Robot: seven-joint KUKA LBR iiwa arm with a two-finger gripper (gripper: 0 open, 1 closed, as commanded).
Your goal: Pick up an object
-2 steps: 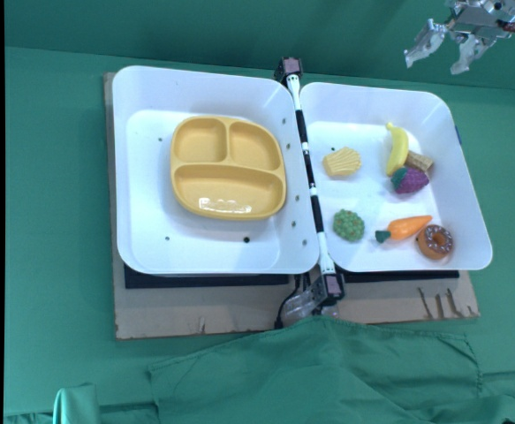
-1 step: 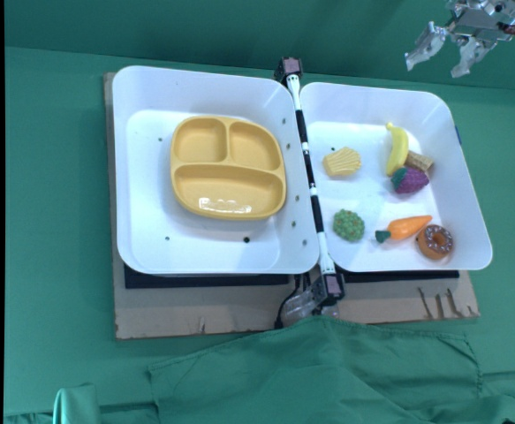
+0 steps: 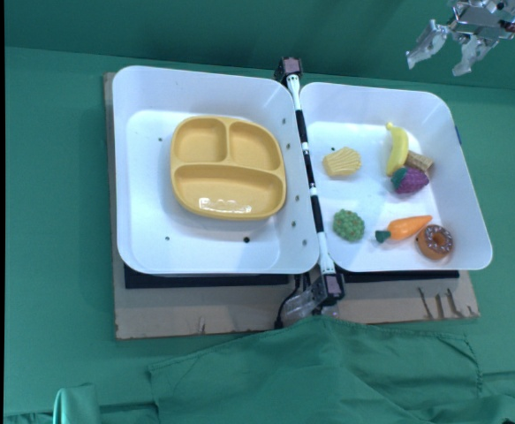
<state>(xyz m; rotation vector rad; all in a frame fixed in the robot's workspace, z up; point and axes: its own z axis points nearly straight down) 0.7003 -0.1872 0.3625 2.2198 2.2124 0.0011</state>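
Observation:
My gripper hangs high at the top right, above and beyond the far edge of the right bin, open with nothing between its fingers. In the right bin lie a yellow banana, a purple grape bunch, a pale yellow ridged chip, a green broccoli head, an orange carrot and a brown donut. A small tan piece sits beside the banana.
The left bin holds a yellow three-compartment plate. A black-and-white divider bar runs between the bins. Green cloth bunches up at the front of the bench.

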